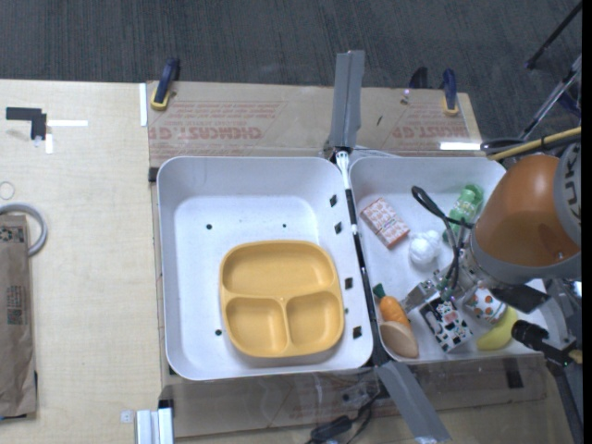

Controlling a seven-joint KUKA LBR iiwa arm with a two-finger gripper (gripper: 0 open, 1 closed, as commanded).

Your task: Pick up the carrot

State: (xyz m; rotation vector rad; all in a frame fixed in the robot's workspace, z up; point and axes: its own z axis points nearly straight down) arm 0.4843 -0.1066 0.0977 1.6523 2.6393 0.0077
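The carrot (pixel 393 309), orange with a small green top, lies near the front left corner of the right bin (pixel 370 176). It rests against a tan, bread-like piece (pixel 401 341). My gripper (pixel 435 296) hangs low over the bin just right of the carrot, above a black-and-white patterned item (pixel 446 326). The arm's orange band (pixel 525 215) and grey wrist hide much of the bin's right side. Nothing is visibly held.
The right bin also holds a pink box (pixel 384 222), a white ball (pixel 424 249), a green bottle (pixel 467 201), a black spoon (pixel 428 201) and a yellow banana (pixel 496 334). A yellow divided plate (pixel 279 257) lies in the left bin (pixel 185 248).
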